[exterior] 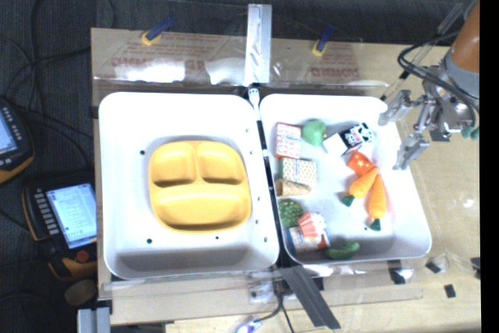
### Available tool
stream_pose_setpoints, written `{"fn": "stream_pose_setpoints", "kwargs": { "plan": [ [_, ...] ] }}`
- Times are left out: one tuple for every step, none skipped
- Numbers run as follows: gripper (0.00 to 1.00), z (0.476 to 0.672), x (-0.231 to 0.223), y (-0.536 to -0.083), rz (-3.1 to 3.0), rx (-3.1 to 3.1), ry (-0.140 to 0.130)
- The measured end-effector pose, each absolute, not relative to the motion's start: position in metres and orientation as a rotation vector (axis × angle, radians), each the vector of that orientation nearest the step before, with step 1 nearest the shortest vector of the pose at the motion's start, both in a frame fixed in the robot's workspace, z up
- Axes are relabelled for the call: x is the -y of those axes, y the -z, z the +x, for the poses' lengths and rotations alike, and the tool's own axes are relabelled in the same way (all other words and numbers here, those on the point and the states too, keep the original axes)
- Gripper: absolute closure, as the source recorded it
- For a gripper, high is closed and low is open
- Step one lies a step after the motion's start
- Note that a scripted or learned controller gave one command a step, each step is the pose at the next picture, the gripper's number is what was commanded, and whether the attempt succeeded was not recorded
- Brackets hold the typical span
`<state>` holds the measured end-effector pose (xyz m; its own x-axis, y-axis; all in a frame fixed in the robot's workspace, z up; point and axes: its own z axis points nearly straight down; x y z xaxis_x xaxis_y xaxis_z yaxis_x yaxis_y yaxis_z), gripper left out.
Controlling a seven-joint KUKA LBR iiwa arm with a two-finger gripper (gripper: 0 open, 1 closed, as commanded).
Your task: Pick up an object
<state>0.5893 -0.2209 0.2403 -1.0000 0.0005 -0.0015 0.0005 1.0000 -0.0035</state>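
Pick not started. Tool open, holding nothing, hovering at the right bin's right rim. Nearest candidates, the carrots, lie loose inside the bin, left of the tool. Descent, grasp and lift all remain.

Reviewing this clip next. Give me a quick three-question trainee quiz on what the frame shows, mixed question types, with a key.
1. True or false: the yellow tray lies in the right bin.
2. The gripper is: A) over the left bin B) at the right bin's right rim C) among the toys.
3. Fill in: the two carrots lie in the ___ bin.

Key: 1 false; 2 B; 3 right.
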Motion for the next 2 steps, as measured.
{"fn": "stream_pose_setpoints", "kwargs": {
  "plan": [
    [0.0,0.554,0.223,-0.116,-0.005,-3.142,0.006],
    [0.0,0.533,0.178,-0.091,0.051,-3.129,0.008]
  ]
}}
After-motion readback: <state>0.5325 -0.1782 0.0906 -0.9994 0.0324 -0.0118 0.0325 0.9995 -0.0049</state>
